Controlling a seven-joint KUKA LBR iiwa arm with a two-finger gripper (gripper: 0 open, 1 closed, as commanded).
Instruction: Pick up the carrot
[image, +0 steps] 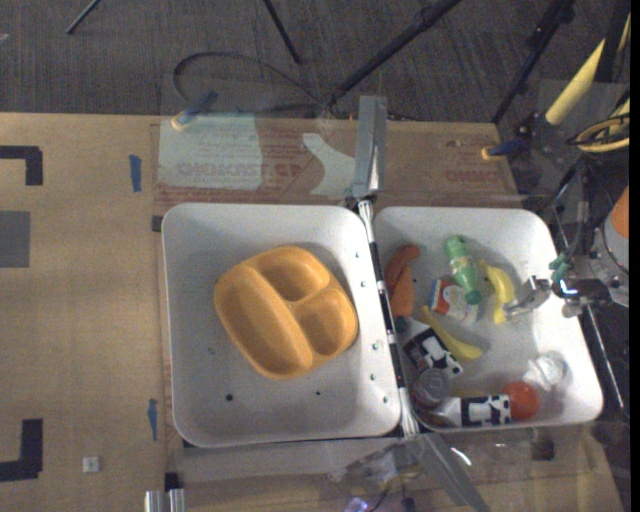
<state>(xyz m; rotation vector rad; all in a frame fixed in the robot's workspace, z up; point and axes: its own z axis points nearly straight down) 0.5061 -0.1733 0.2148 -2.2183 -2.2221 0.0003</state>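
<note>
Overhead slanted view of 2 shallow white bins set side by side on a bench. The left bin (190, 400) holds 1 orange divided plate (285, 310) with 3 compartments. The right bin (570, 395) holds a loose clutter of toy food. The carrot (401, 277), an orange-red tapered piece, lies in the upper left corner of the right bin, close against the wall shared with the left bin. Just below it sits a black-and-white carton (431, 351) and a metal can (432, 385); to its right are a small red-and-white packet (450, 299), a green bottle (463, 262) and 2 yellow bananas (452, 338).

The gripper (528, 298) sits over the right side of the right bin, beside the upper banana (500, 288) and well apart from the carrot. Whether it is open or closed cannot be told at this resolution, and nothing is visibly held.

Judged stage: approach, with the grasp not yet made. Risks, as inferred from the layout:
1. The carrot's place against the bin wall leaves little room for 1 finger on that side; a descent may strike the rim or push the carrot flat to the wall.
2. Crossing the clutter, the gripper may catch the bottle, packet or banana and close on the wrong item.
3. The tapered, smooth body may slip out if pinched near its thin end.
</note>
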